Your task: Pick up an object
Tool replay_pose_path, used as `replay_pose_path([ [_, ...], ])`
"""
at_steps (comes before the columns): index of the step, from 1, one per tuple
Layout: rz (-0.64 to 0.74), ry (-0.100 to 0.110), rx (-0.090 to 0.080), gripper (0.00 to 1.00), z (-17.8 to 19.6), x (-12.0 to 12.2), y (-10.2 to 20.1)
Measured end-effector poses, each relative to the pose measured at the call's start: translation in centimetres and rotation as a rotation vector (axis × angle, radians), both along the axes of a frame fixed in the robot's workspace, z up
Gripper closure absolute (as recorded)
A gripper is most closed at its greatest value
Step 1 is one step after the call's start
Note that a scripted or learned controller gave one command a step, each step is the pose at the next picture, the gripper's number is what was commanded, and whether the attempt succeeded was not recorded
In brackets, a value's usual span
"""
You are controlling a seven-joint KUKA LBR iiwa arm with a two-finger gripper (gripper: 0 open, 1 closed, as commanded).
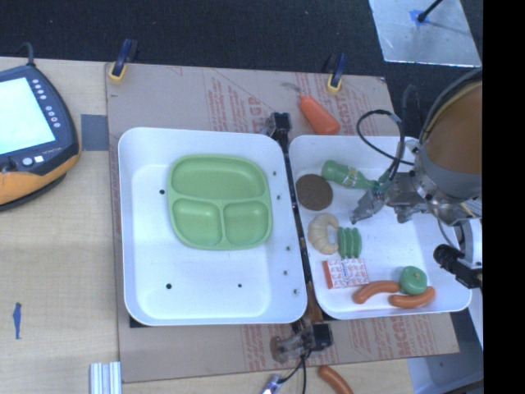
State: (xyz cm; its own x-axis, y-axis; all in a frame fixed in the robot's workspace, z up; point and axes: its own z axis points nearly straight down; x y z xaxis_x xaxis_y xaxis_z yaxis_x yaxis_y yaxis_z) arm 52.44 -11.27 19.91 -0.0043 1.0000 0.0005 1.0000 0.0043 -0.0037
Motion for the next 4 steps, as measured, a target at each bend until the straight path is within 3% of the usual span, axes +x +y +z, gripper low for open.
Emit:
replay_pose_path([
  [1,0.001,0.002,-0.001,0.00,-10.8,2.2,-1.8],
  [2,0.001,0.002,0.000,0.00,-10.8,1.2,-0.3],
  [3,-0.001,-0.004,-0.008,0.00,-10.7,2.4,1.1],
  [4,0.002,-0.002,-0.006,1.00,-9.7,2.4,1.2],
])
